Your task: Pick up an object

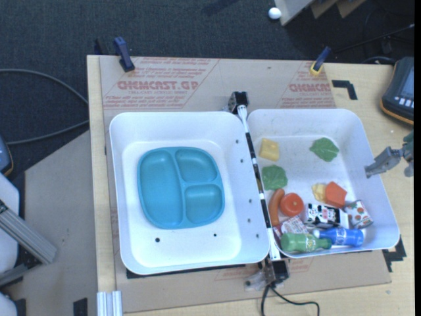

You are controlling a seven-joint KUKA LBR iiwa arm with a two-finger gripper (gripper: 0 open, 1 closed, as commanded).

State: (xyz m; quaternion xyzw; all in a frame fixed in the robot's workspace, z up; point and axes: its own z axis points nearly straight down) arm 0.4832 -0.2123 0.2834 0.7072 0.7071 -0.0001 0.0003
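Two shallow white bins sit side by side on the worktop (197, 78), which is covered with a brown sheet printed in red lettering. The left bin (125, 176) holds a turquoise divided plate (179, 186) with three compartments, lying flat near the bin's middle.

The right bin (368, 150) carries all the small objects. A yellow block (269, 149) lies in its upper left part, and a green leafy piece (324, 149) lies well apart from it toward the upper right. Below the yellow block, a second green leafy piece (274, 176) rests near the bin's left wall. Just beneath that, an orange carrot-like piece (275, 205) lies lengthwise along the left wall, beside a red-orange round piece (292, 205). Farther right, an orange-red wedge (335, 193) touches a small pale yellow piece (319, 191). Along the bin's lower edge, a black-and-white carton (323, 214), a green bottle (304, 243) and a blue bottle (343, 236) crowd together, with a small red-and-white packet (358, 212) just beside them at the right.

The gripper (381, 162) appears at the right edge of the view, over the right bin's right rim, grey and partly cut off. Nothing is visible between its fingers, and it seems apart from every object in the bin; whether the fingers stand wide or narrow I cannot tell from this angle.

Two clamps, one blue (123, 53) and one yellow-and-blue (320, 61), grip the worktop's far edge.
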